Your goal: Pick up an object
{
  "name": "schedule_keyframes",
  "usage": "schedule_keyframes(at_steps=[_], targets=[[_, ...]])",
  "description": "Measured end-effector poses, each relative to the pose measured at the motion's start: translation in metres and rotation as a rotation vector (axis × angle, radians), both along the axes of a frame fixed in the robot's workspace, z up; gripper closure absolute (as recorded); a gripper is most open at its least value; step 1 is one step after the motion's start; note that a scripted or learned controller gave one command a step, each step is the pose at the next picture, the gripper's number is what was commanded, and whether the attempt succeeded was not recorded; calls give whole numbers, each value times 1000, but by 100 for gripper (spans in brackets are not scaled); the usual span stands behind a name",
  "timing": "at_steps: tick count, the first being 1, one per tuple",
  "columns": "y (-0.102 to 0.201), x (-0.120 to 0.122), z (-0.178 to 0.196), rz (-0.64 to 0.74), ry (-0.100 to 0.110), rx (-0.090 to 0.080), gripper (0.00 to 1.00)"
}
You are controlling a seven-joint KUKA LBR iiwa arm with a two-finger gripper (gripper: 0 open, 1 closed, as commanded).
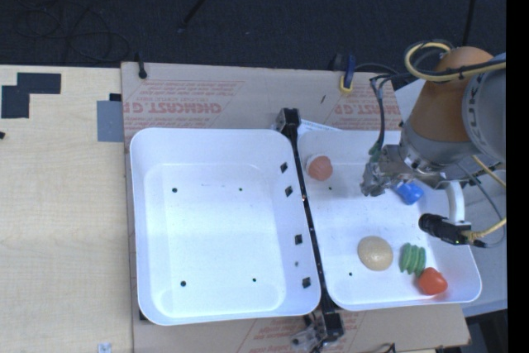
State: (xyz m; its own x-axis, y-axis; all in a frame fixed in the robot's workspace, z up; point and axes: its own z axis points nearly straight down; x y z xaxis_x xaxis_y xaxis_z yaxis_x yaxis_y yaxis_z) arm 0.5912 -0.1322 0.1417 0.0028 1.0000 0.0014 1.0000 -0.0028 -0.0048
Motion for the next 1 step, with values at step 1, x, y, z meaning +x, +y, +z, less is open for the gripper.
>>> schedule_keyframes(at_steps=[1], targets=[[35, -5, 161, 8, -19, -2, 100]])
